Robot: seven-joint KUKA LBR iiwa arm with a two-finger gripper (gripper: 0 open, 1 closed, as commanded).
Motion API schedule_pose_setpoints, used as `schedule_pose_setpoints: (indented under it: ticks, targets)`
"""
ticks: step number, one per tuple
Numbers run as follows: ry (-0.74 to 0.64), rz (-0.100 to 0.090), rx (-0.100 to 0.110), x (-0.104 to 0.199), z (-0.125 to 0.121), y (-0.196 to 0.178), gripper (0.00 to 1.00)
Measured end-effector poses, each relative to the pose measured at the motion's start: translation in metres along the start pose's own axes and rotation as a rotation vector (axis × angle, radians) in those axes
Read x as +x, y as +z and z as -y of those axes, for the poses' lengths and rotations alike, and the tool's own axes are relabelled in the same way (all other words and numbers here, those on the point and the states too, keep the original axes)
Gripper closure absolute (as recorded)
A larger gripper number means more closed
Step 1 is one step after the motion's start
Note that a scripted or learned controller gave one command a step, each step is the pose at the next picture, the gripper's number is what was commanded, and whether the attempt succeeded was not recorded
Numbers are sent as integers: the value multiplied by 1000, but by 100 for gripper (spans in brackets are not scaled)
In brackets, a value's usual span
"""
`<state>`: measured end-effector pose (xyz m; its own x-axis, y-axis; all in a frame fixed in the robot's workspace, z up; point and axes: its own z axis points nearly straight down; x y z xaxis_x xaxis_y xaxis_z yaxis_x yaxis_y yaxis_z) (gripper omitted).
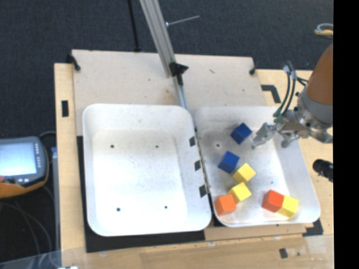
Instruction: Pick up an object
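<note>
Seven blocks lie in the right-hand bin (291,167), and your gripper (275,137) hangs over that bin's upper right part, reaching in from the right under the orange band of the arm (321,83). You can see its two fingers (261,135) spread apart, one toward the blocks and one toward the bin's right wall, with nothing between them (the jaws look well open and hold no block).

Just beside the nearer finger, to its left, sits a blue cube (241,133), close but apart from it. Below and left of the jaws is a second blue cube (229,161), and touching its lower right corner a yellow cube (244,172). Farther below the jaws another yellow cube (241,192) rests against an orange cube (225,204) near the bin's front left corner. Almost straight below the jaws, near the front rim, a red-orange cube (272,200) touches a third yellow cube (289,206).

Well to the left of the jaws lies the other white bin (140,167). A slanted metal rail (157,29) rises behind the two bins, up and left of the gripper.
</note>
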<state>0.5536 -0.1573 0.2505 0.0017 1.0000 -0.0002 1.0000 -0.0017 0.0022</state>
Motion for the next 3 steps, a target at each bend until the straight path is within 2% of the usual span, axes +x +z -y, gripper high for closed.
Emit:
schedule_pose_setpoints:
  ticks: [1, 2, 3]
  targets:
    - [-1, 1, 5, 6, 12, 43, 0]
    - [-1, 1, 5, 10, 36, 75, 0]
    - [0, 2, -3, 1, 60, 154, 0]
